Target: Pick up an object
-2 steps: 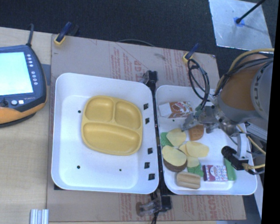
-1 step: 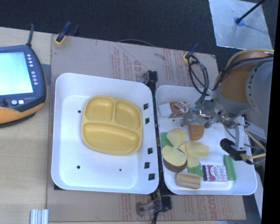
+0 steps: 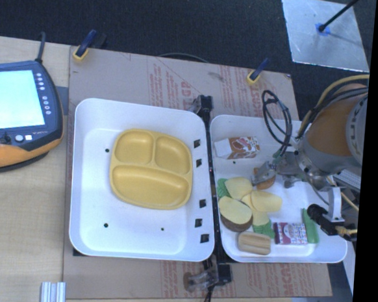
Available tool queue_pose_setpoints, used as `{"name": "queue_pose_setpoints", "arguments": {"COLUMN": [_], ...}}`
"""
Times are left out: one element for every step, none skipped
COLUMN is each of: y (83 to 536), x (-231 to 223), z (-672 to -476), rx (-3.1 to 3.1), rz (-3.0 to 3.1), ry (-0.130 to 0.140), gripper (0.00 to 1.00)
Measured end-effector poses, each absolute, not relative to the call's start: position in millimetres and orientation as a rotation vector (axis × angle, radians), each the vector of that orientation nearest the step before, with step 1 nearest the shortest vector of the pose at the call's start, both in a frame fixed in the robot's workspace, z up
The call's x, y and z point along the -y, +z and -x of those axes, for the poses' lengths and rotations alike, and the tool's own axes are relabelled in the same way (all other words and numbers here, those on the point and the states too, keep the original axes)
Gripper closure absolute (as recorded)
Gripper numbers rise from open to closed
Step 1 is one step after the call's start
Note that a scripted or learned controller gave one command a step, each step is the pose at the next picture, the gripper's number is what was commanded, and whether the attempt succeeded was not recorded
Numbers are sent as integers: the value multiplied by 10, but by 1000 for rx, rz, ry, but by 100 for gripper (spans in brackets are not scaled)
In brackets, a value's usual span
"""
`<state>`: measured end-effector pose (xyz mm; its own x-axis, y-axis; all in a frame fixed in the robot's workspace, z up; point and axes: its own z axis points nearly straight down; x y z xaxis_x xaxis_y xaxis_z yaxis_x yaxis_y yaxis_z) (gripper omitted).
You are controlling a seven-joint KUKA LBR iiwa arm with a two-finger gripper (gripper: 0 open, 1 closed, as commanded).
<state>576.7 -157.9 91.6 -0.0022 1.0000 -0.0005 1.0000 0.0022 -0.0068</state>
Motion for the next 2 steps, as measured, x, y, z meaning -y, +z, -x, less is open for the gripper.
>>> {"name": "queue_pose_setpoints", "arguments": {"y": [929, 1041], "x": [1057, 1098], "z": [-5952, -5947], "rx": [2231, 2229], "rz": [2210, 2214], "ry": [0, 4], "gripper": [0, 100]}}
